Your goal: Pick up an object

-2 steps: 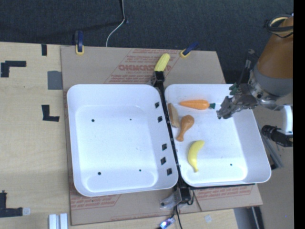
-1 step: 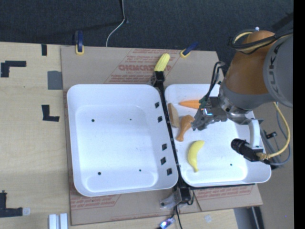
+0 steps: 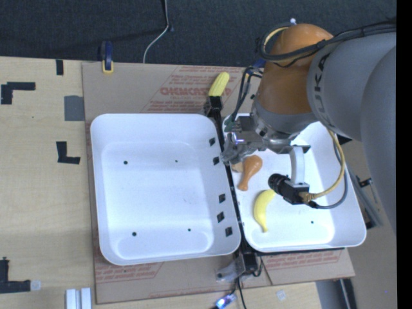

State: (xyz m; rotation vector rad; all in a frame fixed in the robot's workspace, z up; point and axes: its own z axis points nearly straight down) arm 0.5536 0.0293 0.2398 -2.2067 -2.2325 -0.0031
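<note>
Two shallow white bins sit on the desk. We see the gripper low in the right bin — finger state unreadable. Orange plastic drumstick-shaped toy just beneath it; yellow plastic banana lies nearby — apart.

Two shallow white bins sit side by side: the left bin fills the middle of the frame and the right bin lies at centre right. The right bin holds two objects, one yellow banana and one orange drumstick-shaped toy. One yellow-handled clamp sits at upper centre, and one blue clamp sits at upper left.
</note>
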